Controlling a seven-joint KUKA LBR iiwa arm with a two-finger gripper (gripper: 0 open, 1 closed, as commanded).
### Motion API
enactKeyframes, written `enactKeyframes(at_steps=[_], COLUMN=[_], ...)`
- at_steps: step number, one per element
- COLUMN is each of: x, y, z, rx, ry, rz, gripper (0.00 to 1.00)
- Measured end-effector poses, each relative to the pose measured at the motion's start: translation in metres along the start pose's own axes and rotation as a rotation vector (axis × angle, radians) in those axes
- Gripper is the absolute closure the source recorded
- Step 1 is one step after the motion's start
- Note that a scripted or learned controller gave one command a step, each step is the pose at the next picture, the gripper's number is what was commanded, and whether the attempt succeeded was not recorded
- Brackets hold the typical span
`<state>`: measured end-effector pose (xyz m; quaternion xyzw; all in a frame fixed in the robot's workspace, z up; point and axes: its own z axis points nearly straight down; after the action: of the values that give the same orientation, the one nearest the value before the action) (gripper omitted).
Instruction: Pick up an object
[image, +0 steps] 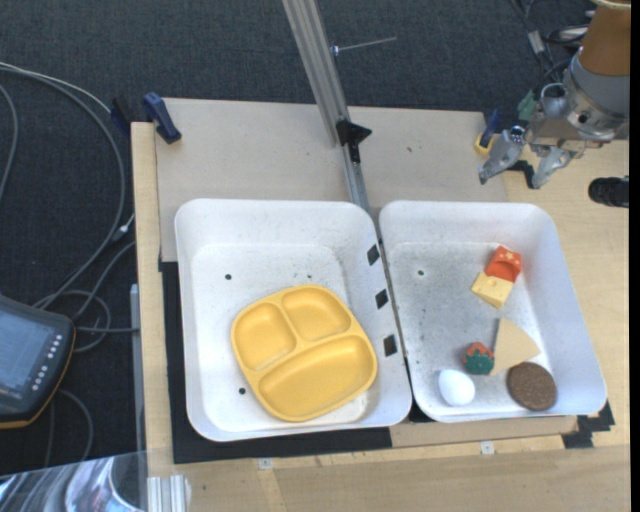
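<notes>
My gripper (518, 168) hangs above the bench behind the right bin (440, 300), its two grey fingers spread apart with nothing between them. Inside that bin lie a red-orange block (504, 263) touching a pale yellow block (491, 290), a tan wedge (515, 343), a small green-and-red toy (479, 358), a white egg (456, 387) and a brown round cookie (530, 385). All sit toward the bin's right and near side, well below the gripper.
The left bin (200, 250) holds a yellow divided plate (303, 351). A slanted metal pole (325, 70) runs down to the gap between the bins. Blue clamps (160, 115) sit at the bench's back corners. Cables and a tablet (28, 365) lie left of the bench.
</notes>
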<state>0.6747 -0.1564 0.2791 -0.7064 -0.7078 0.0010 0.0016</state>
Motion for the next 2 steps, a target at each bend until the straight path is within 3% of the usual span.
enactKeyframes(at_steps=[1, 2], x=[0.0, 0.003], y=[0.0, 0.002], z=[0.0, 0.063], rx=[0.001, 0.005], ry=[-0.001, 0.001], rz=[0.0, 0.0], gripper=[0.0, 0.0])
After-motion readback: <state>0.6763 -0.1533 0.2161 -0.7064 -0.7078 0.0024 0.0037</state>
